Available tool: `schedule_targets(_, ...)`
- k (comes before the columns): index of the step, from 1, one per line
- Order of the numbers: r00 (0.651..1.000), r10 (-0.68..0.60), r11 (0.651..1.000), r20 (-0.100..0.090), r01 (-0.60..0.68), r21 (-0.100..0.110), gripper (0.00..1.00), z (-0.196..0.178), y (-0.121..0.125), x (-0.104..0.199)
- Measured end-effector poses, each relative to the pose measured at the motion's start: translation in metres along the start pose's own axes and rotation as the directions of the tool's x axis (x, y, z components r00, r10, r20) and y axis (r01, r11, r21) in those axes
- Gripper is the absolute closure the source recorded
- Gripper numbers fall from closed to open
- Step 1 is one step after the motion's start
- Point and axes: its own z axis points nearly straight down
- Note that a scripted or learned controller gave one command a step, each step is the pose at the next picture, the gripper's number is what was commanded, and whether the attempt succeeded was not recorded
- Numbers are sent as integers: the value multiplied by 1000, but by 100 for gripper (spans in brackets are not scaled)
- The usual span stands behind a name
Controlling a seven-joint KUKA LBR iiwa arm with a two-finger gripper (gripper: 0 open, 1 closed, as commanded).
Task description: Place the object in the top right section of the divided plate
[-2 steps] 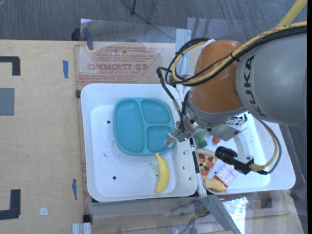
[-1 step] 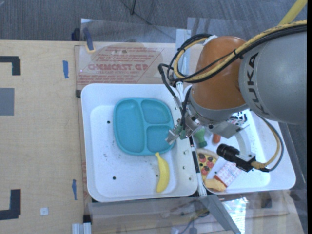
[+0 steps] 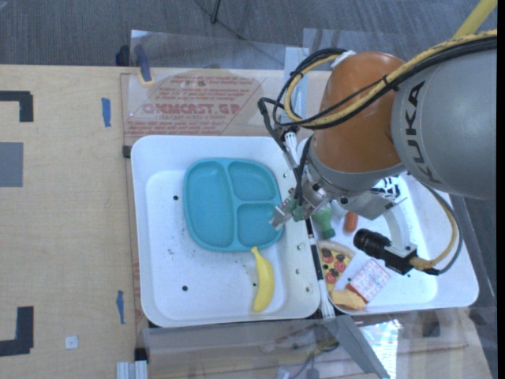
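Gripper (image 3: 286, 212) at plate's (image 3: 213, 204) right edge; finger state cannot be told. Banana (image 3: 263, 279) lies below plate in left bin (image 3: 158, 290).

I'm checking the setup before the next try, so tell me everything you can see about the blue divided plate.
The divided plate is turquoise, looks like smooth plastic, and is a rounded square with raised ridges splitting it into one large section on the left and two smaller ones on the right. It lies flat in the left white bin. All three sections look bare. The gripper hangs at its right edge, and a banana lies just below its lower right corner, its tip at the rim.
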Motion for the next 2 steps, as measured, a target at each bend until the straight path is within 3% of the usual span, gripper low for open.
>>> schedule_targets(1, 1000, 1, 1000, 2, -1, -3, 100, -10, 1, -1)
schedule_targets(2, 1000, 1, 1000, 2, -1, -3, 0, -10, 1, -1)
